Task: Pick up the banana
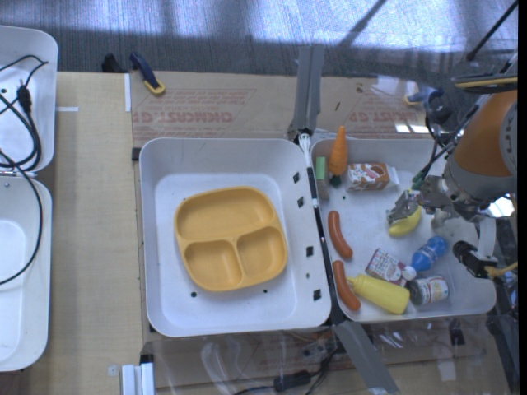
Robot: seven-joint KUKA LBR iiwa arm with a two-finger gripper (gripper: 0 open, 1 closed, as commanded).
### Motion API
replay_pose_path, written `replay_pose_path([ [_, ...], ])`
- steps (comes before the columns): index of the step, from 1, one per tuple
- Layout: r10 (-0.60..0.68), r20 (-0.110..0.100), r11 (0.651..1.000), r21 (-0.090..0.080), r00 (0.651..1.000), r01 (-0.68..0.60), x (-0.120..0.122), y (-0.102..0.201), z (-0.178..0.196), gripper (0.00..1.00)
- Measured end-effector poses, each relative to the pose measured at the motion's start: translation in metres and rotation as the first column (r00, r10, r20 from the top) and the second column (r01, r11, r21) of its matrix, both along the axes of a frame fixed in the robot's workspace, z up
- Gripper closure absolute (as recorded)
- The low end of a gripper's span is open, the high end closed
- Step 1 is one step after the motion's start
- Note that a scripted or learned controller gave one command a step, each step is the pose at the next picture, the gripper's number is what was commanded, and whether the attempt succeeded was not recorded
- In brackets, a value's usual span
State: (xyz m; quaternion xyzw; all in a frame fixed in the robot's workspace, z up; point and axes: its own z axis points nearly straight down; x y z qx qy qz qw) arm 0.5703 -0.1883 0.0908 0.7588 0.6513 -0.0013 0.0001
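The metal two-finger end effector (405,211) is clenched on the small curved yellow banana (406,223); a blue plastic bottle (428,253) lies just below it.

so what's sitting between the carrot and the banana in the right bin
In the camera view, a small snack packet lies between the carrot and the banana.

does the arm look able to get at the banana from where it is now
Probably yes. The tool sits right over the banana in the right bin, with nothing lying on top; the blue bottle lies apart from it.
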Motion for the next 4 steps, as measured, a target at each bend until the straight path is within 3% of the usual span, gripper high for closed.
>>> replay_pose_path([
  [1, 0.003, -0.001, 1.0, -0.001, 1.0, -0.003, 0.0, 0.0, 0.008, 1.0],
  [2, 0.143, -0.002, 0.99, 0.0, 0.99, -0.143, 0.029, 0.016, 0.001, 1.0],
  [3, 0.002, 0.0, 1.0, 0.0, 1.0, -0.002, 0.042, 0.085, 0.104, 1.0],
  [4, -0.044, 0.001, 0.999, -0.001, 0.999, 0.044, 0.046, 0.095, 0.195, 1.0],
])
